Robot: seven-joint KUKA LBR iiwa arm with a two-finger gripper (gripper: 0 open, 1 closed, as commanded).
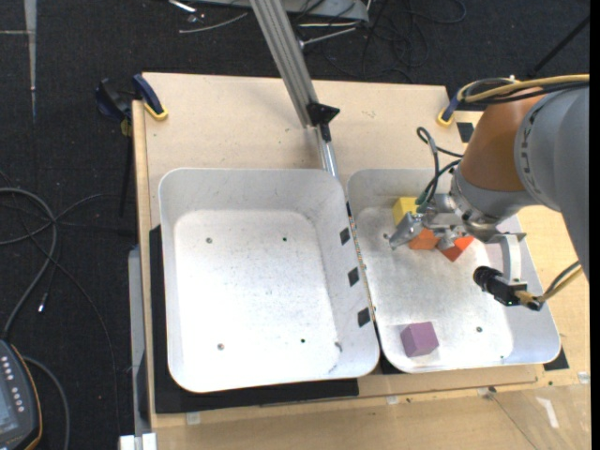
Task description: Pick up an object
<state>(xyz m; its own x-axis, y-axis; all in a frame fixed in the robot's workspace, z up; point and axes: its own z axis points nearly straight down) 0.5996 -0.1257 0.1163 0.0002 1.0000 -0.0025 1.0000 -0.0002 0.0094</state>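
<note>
The right bin [487,345] holds a yellow block [404,206] near its far left. An orange block [424,241] and a red block [457,248] lie side by side toward the middle, and a purple cube [419,338] rests near the front. My gripper [410,232] hangs low over the bin, just in front of the yellow block, with its tip right beside the orange block. The wrist hides part of the orange and red blocks, and I cannot tell whether the gripper touches either one.
The left bin [187,204] lies beside the right one, with black clips [353,275] along their shared rim. A slanted metal pole [286,50] rises from the far side of the bench. Yellow clamps [150,97] sit at the bench's back corners.
</note>
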